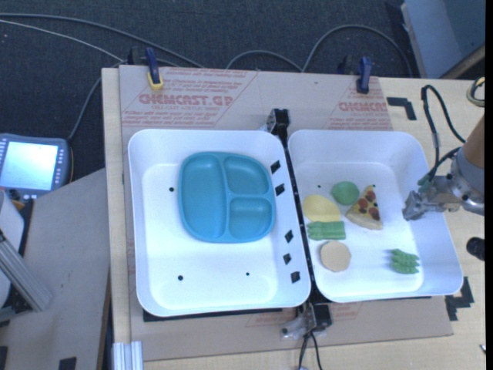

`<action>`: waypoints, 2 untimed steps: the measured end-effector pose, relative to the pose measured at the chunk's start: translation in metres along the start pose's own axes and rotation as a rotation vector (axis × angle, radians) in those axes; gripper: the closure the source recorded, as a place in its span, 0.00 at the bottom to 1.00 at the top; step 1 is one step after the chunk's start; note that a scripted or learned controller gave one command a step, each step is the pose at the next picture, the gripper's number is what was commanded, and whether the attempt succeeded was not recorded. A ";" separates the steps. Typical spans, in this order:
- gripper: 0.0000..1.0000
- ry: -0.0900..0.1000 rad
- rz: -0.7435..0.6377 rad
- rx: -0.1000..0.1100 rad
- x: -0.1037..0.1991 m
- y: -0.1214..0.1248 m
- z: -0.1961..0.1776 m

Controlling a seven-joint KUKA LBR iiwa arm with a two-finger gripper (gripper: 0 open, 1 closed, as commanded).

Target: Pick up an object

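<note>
Far left of the gripper, a smooth blue tray (227,197) with three compartments lay in the left bin (154,276). Nearer, in the right bin (400,149), sat a yellow lump (318,206), green dome (345,191), tan disc (335,256), pizza wedge (367,207) and ridged green piece (404,261). The gripper (416,206) hung over the right rim, holding nothing; its spread could not be told.

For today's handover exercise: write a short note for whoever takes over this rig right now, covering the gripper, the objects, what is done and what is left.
Gripper: at the right bin's right wall, holding nothing visible.
Right bin: green round piece, pizza slice, yellow piece, green ridged piece, tan disc, small green piece.
Left bin: blue divided tray.
Done: nothing lifted.
Left: grasp and lift one object.
</note>
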State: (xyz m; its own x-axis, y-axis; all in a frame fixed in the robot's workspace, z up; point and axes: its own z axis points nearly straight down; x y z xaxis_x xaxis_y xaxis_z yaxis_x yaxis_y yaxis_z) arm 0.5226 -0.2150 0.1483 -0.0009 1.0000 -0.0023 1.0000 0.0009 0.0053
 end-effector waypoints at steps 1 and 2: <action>1.00 0.001 -0.001 0.002 0.006 -0.007 -0.054; 1.00 0.000 -0.001 -0.001 0.007 0.004 -0.105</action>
State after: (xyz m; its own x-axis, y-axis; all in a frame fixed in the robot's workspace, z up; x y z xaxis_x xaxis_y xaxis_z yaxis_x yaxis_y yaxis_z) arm 0.5264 -0.2081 0.2529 -0.0021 1.0000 -0.0023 1.0000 0.0021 0.0061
